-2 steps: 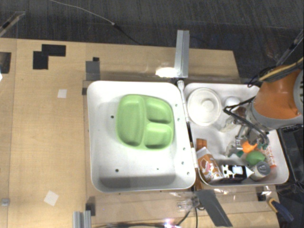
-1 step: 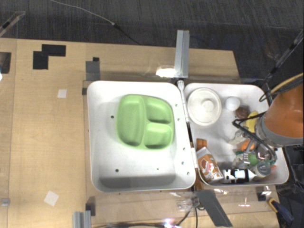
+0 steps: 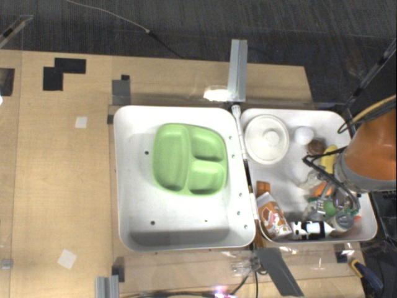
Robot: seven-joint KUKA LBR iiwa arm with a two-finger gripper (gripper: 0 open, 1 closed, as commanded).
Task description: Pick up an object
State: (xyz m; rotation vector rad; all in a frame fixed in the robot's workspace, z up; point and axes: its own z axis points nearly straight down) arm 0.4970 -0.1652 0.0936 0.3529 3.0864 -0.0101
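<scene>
camera view: arm [image 3: 372, 151] low over the right bin [image 3: 282, 179]
gripper [image 3: 332, 203]: among clutter, jaw state cannot be told
progress: no object seen lifted; the pick looks not yet done

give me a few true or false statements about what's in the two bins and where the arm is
1. The green divided tray lies in the left bin. True.
2. The white bowl sits in the left bin beside the tray. False: it sits in the right bin, at its far left corner.
3. The arm hangs over the right bin. True.
4. The green divided tray has a single compartment. False: it has three, one long and two smaller.
5. The brown snack packet lies at the near side of the right bin. True.
6. The arm reaches across to the left bin. False: it is above the right bin's right side.
</scene>
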